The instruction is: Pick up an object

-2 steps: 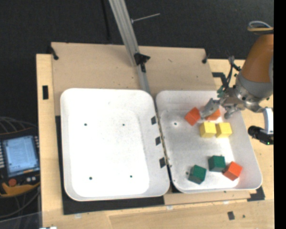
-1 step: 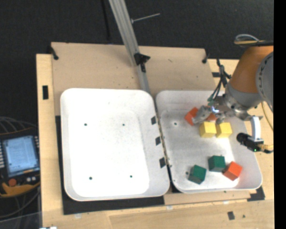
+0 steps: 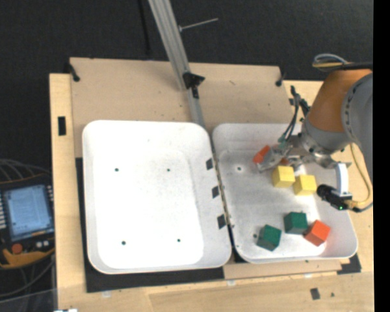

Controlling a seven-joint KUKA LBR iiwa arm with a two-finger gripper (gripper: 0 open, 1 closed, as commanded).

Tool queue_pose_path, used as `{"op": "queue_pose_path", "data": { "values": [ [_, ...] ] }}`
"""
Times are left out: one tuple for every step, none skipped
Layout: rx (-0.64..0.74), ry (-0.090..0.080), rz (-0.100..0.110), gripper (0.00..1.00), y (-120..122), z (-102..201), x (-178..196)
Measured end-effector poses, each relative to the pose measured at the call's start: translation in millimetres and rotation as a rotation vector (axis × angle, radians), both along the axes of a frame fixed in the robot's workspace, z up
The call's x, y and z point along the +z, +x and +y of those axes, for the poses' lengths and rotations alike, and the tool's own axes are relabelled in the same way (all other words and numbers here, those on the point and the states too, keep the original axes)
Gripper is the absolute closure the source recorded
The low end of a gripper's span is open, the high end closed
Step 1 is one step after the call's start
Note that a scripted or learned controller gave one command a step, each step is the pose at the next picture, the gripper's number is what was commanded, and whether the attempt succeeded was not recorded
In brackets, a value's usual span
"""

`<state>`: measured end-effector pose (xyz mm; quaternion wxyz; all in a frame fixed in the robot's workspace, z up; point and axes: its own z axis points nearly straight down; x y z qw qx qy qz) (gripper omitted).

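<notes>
Five blocks w/ clear outlines sit in the right bin (image 3: 244, 142), plus a small orange piece right at the gripper, so nothing looks lifted out yet. The gripper (image 3: 273, 160) is low over the bin's upper middle, the arm (image 3: 335, 109) coming in from 3 o'clock w/ its orange band above the wrist. Whether the gripper is apart or together I cannot tell; metal parts and cables clutter that spot. The small orange piece (image 3: 262, 154) lies at about 9 o'clock of the gripper, touching or nearly so, but it's not visibly clamped, so I'd not call it held. Two yellow blocks sit just at 6 o'clock of the gripper: one yellow block (image 3: 283, 176) closer in, the other yellow block (image 3: 305, 184) beside it toward 4 o'clock, the pair touching or almost. Down at the bin's 6 o'clock end are a green block (image 3: 269, 236), a second green block (image 3: 296, 222) and an orange block (image 3: 317, 232), all well apart from the gripper. The left bin (image 3: 91, 194) has bare white floor w/ a few dark dots. My read: approach done, tool is down among the things; the grasp itself is unconfirmed and the lift is left. If the grip missed, prob. a retry is needed.
</notes>
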<state>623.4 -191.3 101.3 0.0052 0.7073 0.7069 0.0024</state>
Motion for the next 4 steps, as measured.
{"op": "queue_pose_path", "data": {
  "values": [
    [-0.002,0.001,-0.003,1.0,0,-1,12],
    [-0.002,0.002,0.004,1.0,-7,-6,69],
    [-0.004,0.002,0.004,1.0,-9,-12,115],
    [0.004,0.002,0.004,1.0,-8,-13,156]
  ]
}}
